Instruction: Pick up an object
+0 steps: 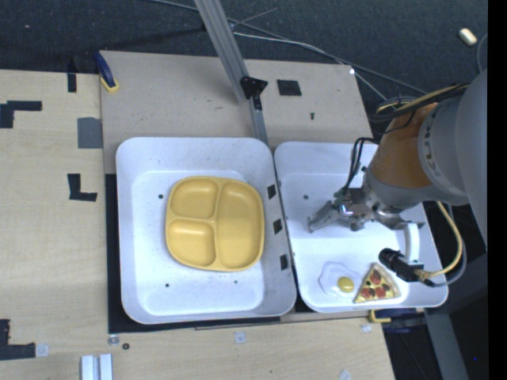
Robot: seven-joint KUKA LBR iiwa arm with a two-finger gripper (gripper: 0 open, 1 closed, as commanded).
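Where the arm reaches in from the right, its hand is seen low over the floor of the right bin, pointing toward that bin's left wall. Whether the hand is apart or together cannot be told, since its tip is small and blurred; nothing is seen clamped in it. An orange band is visible above the wrist, and a yellow cable is looped along the bin's right side.

Two toy foods are found in the near part of the right bin, well apart from the hand. A fried egg, white with a yellow yolk, is laid flat near the front wall. A pizza slice with red toppings is placed just beside it on the right, close to the front right corner. A black fitting of the arm is seen just above the slice.

In the left bin a yellow divided plate is laid flat around the middle, with three compartments facing up. The two bins are set side by side on the bench, their inner walls touching. A grey pole is slanted across the bench behind them, and cables are run over the dark floor beyond.
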